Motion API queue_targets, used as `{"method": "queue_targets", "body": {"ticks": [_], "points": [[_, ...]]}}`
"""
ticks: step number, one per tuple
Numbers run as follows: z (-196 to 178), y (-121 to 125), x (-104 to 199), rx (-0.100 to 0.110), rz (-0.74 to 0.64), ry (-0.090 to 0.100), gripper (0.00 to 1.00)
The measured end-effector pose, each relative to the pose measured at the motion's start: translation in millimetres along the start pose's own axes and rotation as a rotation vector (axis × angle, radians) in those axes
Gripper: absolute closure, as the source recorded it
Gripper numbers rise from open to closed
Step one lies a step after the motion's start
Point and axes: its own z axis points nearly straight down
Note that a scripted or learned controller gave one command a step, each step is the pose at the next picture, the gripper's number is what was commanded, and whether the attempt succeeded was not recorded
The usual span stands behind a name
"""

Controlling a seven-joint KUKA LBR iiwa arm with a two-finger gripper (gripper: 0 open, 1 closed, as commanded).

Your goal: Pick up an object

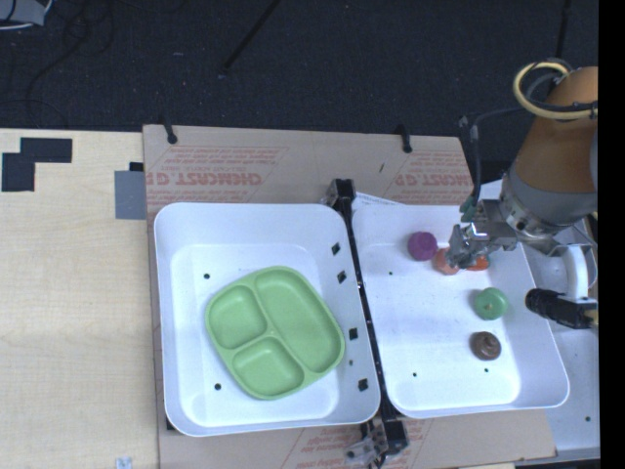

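The tool [467, 249] sits over the orange object [446, 263], beside the purple ball [422, 245] (grip unclear). Centre on it before closing.

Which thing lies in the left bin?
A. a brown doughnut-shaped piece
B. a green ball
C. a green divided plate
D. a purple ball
C: the green divided plate lies in the left bin, while the small purple, green and brown things sit in the right bin.
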Motion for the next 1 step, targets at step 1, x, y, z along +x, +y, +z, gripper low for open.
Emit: {"method": "queue_targets", "body": {"ticks": [1], "points": [[11.1, -23.1, 46.5, 0.007, -0.002, 0.003, 1.00]]}}
